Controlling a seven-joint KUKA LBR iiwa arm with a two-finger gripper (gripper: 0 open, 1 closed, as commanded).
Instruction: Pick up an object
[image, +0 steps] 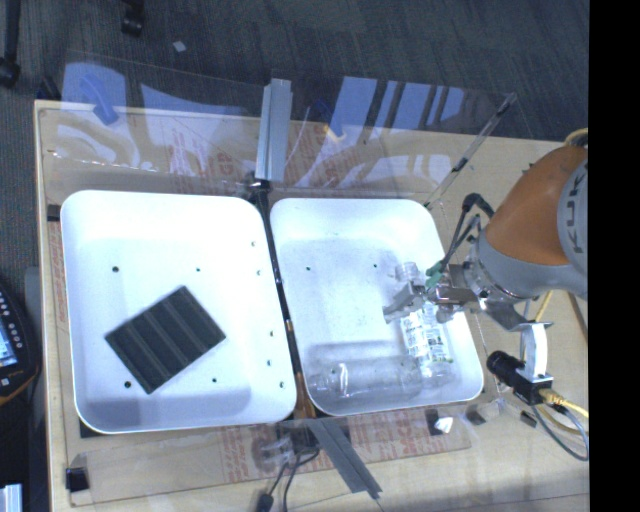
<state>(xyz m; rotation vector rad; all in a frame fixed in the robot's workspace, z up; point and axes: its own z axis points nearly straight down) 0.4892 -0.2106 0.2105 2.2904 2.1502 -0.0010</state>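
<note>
A robotics lab: a wooden bench (90, 135) bearing two white bins (80, 300), clear screens (200, 125), and loose cables (560, 410).

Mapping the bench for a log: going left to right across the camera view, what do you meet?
Left bin → dark ribbed slab → right bin → clear bottle lying down → gripper → orange-banded arm.

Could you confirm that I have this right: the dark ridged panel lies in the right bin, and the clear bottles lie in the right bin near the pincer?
Not quite. The camera view shows the dark ridged panel in the left bin, not the right one. The rest holds: the clear bottles lie in the right bin, near the pincer.
</note>
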